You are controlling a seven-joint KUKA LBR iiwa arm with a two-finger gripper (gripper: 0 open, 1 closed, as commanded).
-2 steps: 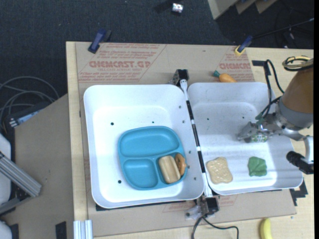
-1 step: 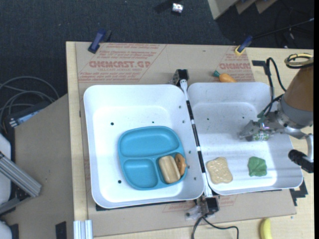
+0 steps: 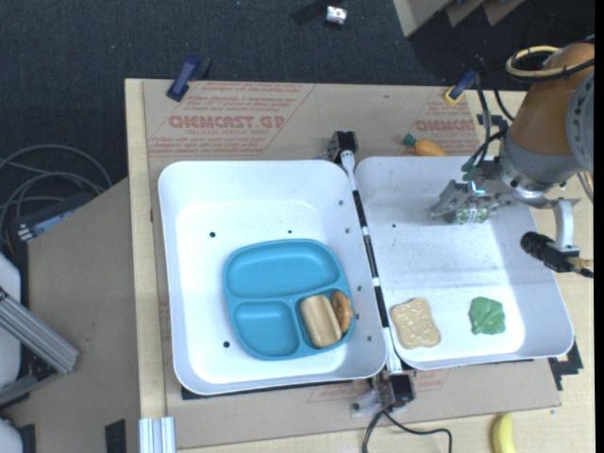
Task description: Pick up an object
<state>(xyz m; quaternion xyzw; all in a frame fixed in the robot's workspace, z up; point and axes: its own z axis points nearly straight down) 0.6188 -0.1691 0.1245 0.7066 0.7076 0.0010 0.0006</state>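
Gripper (image 3: 464, 206), finger state unclear, hangs over the right bin (image 3: 425, 272); cracker (image 3: 415, 324) lies toward 7 o'clock, leaf (image 3: 487, 315) toward 5.

The right bin (image 3: 396, 196) has open floor at its middle; a cracker (image 3: 415, 324) and green piece (image 3: 487, 315) crowd its near edge.

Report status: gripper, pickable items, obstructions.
Gripper low over right bin, far end. Cracker and green piece lie untouched at near end. Nothing between them.
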